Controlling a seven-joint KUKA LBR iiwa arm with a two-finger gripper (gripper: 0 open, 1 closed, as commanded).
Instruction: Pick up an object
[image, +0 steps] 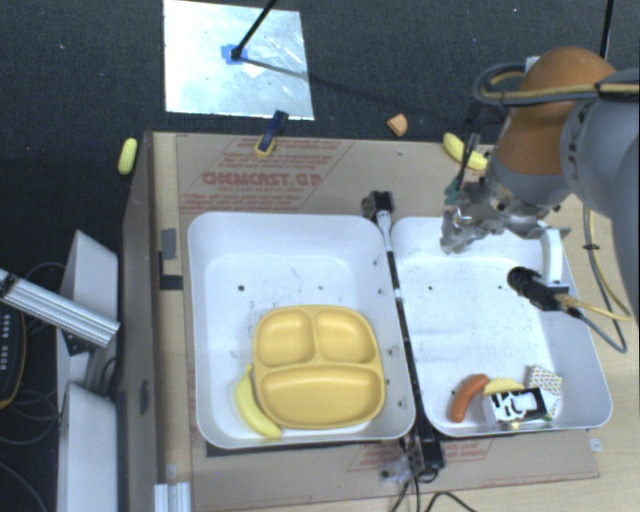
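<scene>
The claw (458, 237) hovers at the far edge of the right white bin (590, 385), grip state impossible to tell, while the orange toy sausage (466, 396) lies at the near edge, so swing across, centre overhead, descend straight.

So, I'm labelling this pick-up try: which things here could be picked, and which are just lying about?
Job:
hand
hot dog
black-and-white box
yellow tray
banana

Lying about:
yellow piece on the floor
orange bit on the floor
foil sheet
</scene>
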